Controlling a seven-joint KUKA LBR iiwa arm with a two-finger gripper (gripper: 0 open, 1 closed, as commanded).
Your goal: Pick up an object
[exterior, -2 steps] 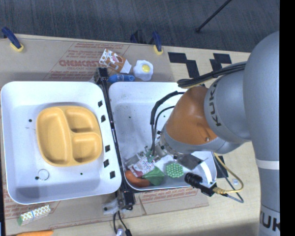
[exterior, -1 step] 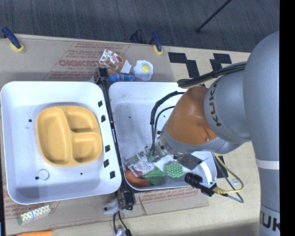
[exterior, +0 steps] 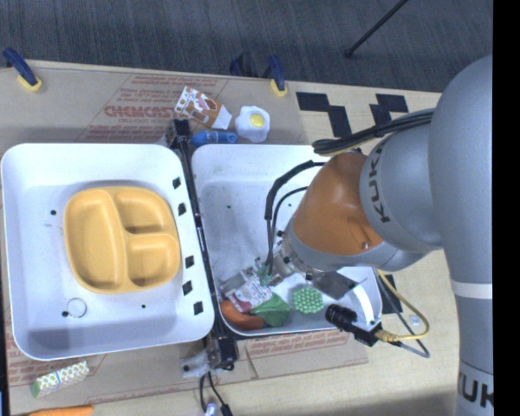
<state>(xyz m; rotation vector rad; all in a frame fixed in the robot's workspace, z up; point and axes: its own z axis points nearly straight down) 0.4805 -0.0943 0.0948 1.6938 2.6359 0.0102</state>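
Observation:
The right bin (exterior: 230, 189) holds a small heap at its near end: a red and white packet (exterior: 251, 291), a green piece (exterior: 276, 309), a green dotted ball (exterior: 308, 299) and an orange-red item (exterior: 241, 317). My gripper (exterior: 269, 274) reaches down from the orange-banded wrist (exterior: 329, 215) to the top of that heap, right beside the packet. The arm hides most of the gripper.
The left bin (exterior: 26, 172) holds a yellow divided tray (exterior: 121, 237). Behind the bins on the cardboard lie a snack packet (exterior: 196, 105), a blue item (exterior: 213, 136) and a white and yellow cup (exterior: 253, 123). A wrapped candy (exterior: 61, 377) lies at the front left.

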